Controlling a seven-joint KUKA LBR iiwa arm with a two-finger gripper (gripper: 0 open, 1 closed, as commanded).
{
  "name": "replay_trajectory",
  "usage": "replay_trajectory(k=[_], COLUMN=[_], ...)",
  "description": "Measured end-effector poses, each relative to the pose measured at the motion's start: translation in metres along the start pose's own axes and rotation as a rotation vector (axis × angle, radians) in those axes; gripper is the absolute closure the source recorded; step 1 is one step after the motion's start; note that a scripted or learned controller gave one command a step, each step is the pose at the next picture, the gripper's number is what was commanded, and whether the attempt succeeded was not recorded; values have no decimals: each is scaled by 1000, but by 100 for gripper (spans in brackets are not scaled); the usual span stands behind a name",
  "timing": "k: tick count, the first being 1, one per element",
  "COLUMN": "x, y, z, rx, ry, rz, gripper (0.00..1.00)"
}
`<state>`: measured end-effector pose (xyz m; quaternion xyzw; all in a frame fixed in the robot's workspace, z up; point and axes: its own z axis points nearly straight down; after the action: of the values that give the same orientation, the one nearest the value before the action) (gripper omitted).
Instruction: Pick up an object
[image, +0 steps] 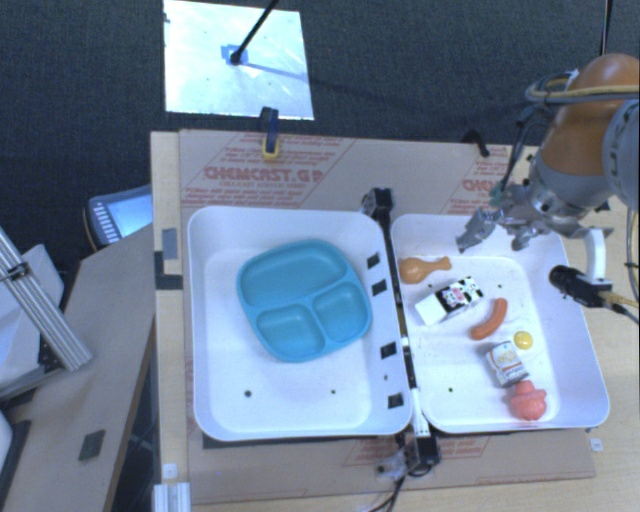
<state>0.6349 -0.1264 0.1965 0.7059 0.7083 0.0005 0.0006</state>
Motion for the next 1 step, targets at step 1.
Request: replay_trajectory(k=[1], x=[5], y=[4], z=[43], rx=[2], ry=[0], rz=[-3], gripper=[0])
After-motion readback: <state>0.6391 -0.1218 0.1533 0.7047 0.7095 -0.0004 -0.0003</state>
